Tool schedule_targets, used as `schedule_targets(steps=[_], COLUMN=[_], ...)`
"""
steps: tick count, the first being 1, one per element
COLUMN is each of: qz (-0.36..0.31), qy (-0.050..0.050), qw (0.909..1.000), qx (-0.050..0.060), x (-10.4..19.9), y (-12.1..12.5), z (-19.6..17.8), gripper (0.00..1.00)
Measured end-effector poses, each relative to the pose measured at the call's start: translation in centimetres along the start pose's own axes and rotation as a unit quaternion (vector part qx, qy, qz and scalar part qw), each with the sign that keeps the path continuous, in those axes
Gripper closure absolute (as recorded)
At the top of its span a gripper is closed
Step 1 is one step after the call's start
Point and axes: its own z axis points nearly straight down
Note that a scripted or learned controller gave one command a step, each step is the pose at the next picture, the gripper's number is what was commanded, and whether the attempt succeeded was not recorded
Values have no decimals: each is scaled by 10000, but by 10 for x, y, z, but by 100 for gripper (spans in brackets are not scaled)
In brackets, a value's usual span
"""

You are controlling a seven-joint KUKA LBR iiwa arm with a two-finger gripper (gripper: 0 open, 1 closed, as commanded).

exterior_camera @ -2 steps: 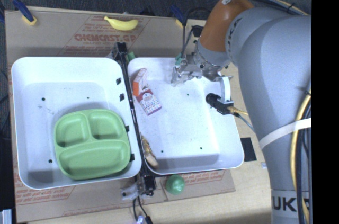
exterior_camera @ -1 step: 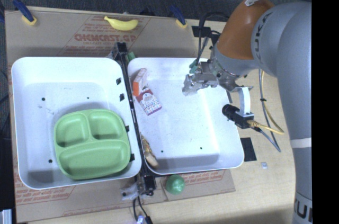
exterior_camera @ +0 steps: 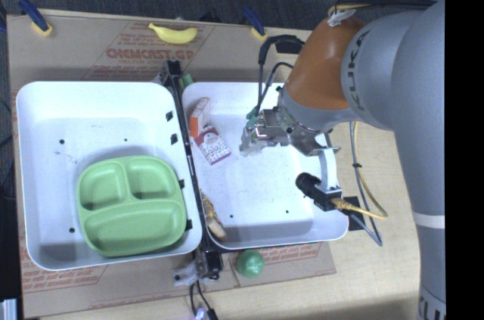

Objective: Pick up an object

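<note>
While the hand (exterior_camera: pixel 253 138) hovers in the right white plastic bin (exterior_camera: pixel 302 231), its grip state unreadable, the small red-and-white carton (exterior_camera: pixel 214 147) just beside it lies ungrasped, so picking remains.

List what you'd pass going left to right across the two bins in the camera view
green divided plate in the left bin → orange and white carton and small printed packet at the right bin's left side → tool over the right bin
</note>
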Motion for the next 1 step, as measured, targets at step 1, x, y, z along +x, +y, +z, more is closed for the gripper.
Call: schedule_targets(steps=[1], qz=[7], qy=[-1], qw=[10000], qx=[-2], x=[-1], y=[0], z=[0], gripper=[0])
